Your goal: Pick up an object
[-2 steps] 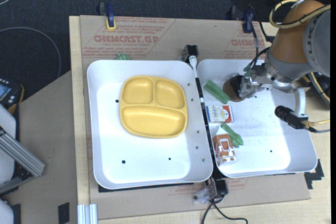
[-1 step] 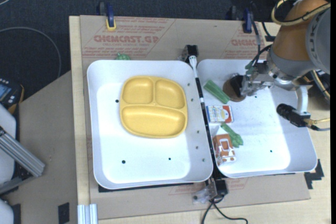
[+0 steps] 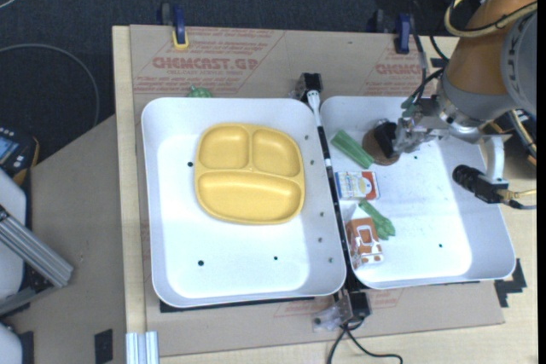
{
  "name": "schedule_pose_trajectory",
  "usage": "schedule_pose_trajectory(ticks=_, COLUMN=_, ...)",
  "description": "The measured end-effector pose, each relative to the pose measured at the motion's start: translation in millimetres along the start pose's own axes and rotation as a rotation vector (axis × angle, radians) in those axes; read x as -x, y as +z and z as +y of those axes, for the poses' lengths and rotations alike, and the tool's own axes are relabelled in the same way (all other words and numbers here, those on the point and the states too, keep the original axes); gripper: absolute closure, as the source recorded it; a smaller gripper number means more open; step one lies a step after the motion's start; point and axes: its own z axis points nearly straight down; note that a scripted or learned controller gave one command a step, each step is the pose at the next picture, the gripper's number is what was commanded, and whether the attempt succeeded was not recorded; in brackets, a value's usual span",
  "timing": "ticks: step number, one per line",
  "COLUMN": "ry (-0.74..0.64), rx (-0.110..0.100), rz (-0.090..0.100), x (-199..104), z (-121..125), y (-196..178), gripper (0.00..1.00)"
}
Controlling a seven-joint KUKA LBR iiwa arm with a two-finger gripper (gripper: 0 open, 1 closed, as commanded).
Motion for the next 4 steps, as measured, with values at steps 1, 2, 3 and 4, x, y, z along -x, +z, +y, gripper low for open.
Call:
schedule_pose_trajectory(ticks=1, ry=-0.001, rx=0.002, rz=-0.001, x=0, z=1, y=-10, gripper=1.00)
schedule_pose_trajectory(ticks=2, ry=-0.004, rx=-0.006, rz=0.005, x=-32, z=-57, y=-115, gripper=1.00)
schedule_pose_trajectory(ticks=3, ry=-0.011, rx=-0.023, rz=0.010, x=-135, z=-84, y=-59, gripper=1.00)
schedule_pose_trajectory(ticks=4, ry=-0.004, rx=-0.003, rz=0.007, x=-140, z=-126, y=-178, gripper=1.00)
